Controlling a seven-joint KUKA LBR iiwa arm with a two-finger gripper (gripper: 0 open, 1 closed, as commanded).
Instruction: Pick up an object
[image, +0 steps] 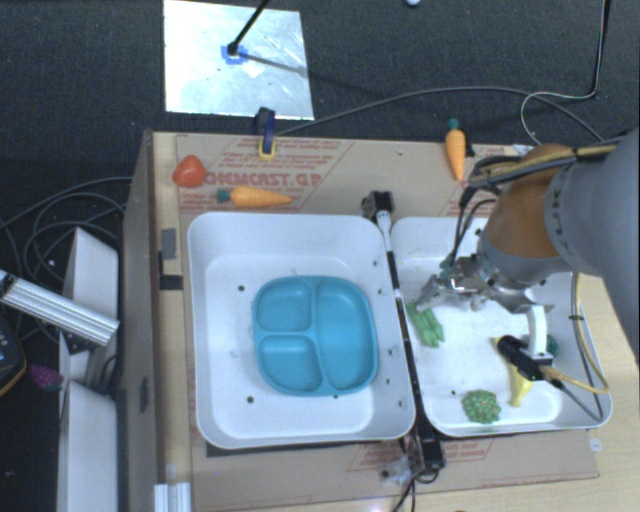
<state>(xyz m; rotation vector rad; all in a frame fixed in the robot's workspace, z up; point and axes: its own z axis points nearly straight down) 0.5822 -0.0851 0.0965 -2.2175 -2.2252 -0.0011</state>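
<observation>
Hand (437, 293) above leafy green toy (427, 325), right bin (575, 425)

a blue plate (315, 335) lay in the left bin (215, 250); the gripper (440, 292) was poised above a green toy (428, 325) in the right bin (420, 238).

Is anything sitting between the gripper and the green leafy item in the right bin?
Nothing visible. The gripper hangs just above and beside the green leafy item near the right bin's left wall. The round green piece and yellow item lie farther off.

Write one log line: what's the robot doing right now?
gripper over right bin | nearest: green toy | blue plate in left bin
</observation>
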